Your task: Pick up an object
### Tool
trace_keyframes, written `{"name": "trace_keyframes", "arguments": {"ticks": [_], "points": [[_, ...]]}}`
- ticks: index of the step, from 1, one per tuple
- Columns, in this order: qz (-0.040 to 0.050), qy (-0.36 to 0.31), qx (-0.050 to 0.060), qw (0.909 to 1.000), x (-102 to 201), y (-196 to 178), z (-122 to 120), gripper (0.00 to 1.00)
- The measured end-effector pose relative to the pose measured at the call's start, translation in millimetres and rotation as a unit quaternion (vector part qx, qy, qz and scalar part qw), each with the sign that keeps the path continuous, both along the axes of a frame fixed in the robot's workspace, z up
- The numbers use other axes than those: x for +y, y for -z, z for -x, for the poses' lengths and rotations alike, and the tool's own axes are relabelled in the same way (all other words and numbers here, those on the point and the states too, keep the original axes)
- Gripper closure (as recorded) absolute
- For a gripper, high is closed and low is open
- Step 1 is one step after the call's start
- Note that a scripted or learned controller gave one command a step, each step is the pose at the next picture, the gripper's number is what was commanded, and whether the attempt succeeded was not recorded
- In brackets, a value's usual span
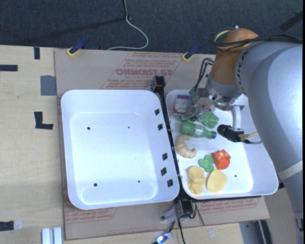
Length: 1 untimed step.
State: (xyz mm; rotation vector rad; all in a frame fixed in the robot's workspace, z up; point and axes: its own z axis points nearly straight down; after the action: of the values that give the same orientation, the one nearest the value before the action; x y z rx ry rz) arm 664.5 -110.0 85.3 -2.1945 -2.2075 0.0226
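The gripper is down at the right bin's twelve o'clock end, over a green bottle; whether it has closed on anything I cannot tell; nothing looks lifted, so the pick seems undone; a croissant lies at the bottle's seven o'clock.

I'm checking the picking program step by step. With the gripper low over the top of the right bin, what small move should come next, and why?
Probably a short straight descent. The gripper hangs just above the green bottle in the right bin, with a green toy crowding beside it, so sideways travel risks a nudge.
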Motion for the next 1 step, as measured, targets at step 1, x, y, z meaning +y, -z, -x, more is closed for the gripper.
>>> {"name": "trace_keyframes", "arguments": {"ticks": [1], "points": [[-0.0027,-0.001,0.001,1.0,-5.8,0.4,0.1,1.0]]}}
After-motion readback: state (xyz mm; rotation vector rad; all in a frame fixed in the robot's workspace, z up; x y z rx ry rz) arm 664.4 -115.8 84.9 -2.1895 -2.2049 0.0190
